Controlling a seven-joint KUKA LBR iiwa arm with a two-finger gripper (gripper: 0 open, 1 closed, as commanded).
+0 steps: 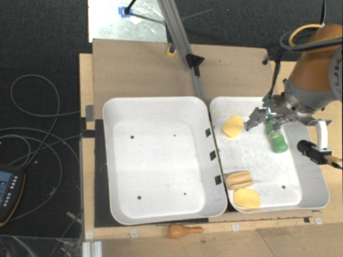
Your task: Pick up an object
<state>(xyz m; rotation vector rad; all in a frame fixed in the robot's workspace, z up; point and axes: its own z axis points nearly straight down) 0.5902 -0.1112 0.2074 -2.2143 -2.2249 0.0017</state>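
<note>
1. Right now the gripper [266, 121] hangs over the right bin [316, 194], metal fingers spread apart, nothing between them.
2. Green bottle [278, 141] (smooth, cylindrical) lies in that bin just below the fingertips.
3. Rounded yellow piece [232, 127] sits left of the gripper.
4. Tan bun-shaped item [238, 179] and another yellow lump [246, 198] rest near the bin's front corner.
5. Left bin [115, 143]: glossy white plastic, shallow.

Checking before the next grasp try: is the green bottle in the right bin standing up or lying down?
Lying down. The green bottle lies on its side on the floor of the right bin, its length running along the floor, just under the end effector.
</note>
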